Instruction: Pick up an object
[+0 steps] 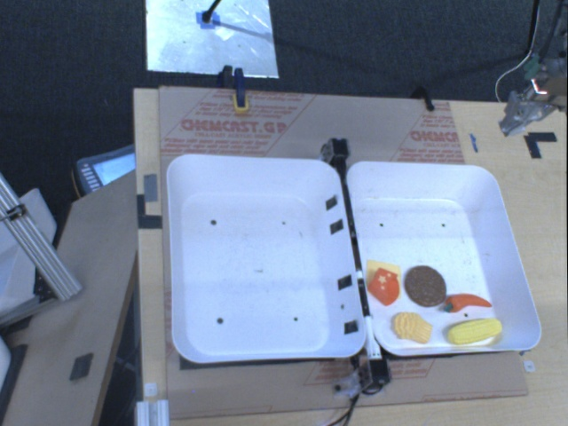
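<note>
At the far right edge of the frame, in its upper part, the pincer hung above the surface, clear of both bins. It was small and partly cut off there, so whether it was released or clenched could not be told, and nothing could be seen held in it.

The candidates for picking all lay in the lower part of the right bin, toward the lower right of the frame. A red and yellow wedge-shaped piece sat nearest the divider between the bins, with a dark brown round disc just beside it. Right of the disc lay a red pepper-like piece, and below it a yellow corn cob. A ridged yellow piece rested below the wedge and disc. They were close together, some nearly touching. The left bin carried no objects.

As a judgement, the task stood at its very beginning: every object rested on the bin floor and none had been lifted. What remained was nearly everything: bringing the pincer over the right bin, lowering it onto one piece, closing on it and raising it. The clustering suggested the corn cob or the wedge, at the outer edges of the group, might offer the cleanest approach.
</note>
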`<state>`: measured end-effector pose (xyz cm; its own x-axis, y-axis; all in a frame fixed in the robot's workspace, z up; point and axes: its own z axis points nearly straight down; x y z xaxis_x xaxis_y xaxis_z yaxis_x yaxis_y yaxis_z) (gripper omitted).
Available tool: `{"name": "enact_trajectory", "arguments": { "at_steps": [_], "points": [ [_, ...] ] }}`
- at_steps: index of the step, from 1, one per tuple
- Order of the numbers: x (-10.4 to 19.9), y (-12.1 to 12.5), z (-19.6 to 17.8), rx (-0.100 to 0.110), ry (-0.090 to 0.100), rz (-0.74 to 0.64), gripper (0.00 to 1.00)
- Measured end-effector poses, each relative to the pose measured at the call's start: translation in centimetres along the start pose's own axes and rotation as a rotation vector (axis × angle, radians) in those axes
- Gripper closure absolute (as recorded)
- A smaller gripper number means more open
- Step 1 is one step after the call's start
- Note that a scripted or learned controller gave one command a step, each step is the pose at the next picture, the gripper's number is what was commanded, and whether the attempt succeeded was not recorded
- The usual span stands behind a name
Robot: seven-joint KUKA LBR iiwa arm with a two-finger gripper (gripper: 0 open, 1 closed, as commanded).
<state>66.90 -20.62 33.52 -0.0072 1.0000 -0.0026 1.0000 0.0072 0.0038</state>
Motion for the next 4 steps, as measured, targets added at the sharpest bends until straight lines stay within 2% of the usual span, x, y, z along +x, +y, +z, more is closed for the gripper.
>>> {"name": "enact_trajectory", "arguments": {
  "at_steps": [4],
  "points": [
    [0.0, 0.0, -2.2, 0.0, 0.0, 0.0, 1.0]
  ]
}}
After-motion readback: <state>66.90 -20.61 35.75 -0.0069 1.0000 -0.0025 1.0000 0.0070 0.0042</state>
